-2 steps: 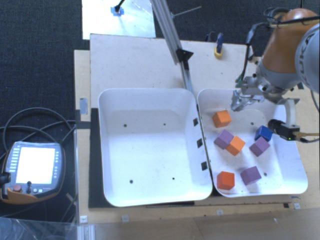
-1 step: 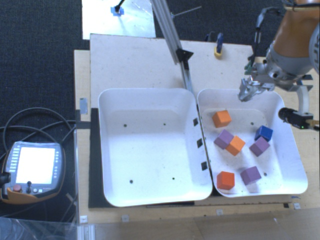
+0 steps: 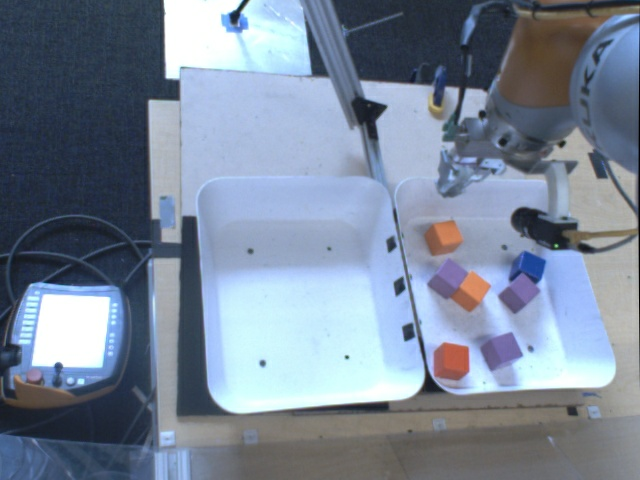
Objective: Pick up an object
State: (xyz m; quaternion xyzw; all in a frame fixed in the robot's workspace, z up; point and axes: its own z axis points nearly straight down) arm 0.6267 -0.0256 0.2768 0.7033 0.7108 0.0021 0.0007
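My gripper hangs over the far end of the right bin, above and a little beyond an orange cube. Nothing shows between its fingers. Farther forward in that bin lie a purple cube touching a second orange cube, a blue cube, a purple cube, another purple cube and a red-orange cube near the front wall.
The left bin sits beside the right one, with black clips along their shared wall. A slanted metal pole rises behind the bins. A teach pendant lies at the far left, off the bench.
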